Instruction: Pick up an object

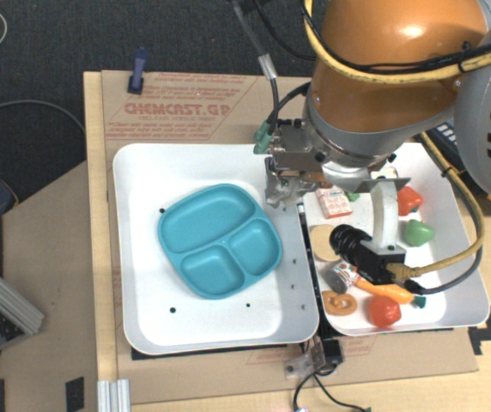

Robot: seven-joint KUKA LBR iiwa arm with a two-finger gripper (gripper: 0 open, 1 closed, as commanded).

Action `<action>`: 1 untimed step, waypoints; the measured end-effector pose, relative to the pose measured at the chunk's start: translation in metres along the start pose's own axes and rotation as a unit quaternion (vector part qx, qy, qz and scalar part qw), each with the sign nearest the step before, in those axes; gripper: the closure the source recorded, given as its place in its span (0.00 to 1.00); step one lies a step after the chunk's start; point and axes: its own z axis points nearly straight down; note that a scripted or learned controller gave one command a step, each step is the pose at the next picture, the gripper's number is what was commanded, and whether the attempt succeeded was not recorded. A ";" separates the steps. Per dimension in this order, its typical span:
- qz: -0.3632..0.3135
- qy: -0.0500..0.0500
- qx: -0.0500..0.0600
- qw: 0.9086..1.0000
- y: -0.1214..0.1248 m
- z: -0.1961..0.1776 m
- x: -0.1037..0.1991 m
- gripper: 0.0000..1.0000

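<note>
hovering tool [281,189] just beside blue plate [220,240]; tool state cannot tell

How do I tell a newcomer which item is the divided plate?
Find the two white bins side by side and take the left bin. The divided plate lies near its middle. It is teal, with three compartments, and far bigger than the small items in the right bin.
</note>
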 end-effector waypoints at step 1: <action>-0.004 0.004 -0.008 1.000 0.000 -0.115 0.057 1.00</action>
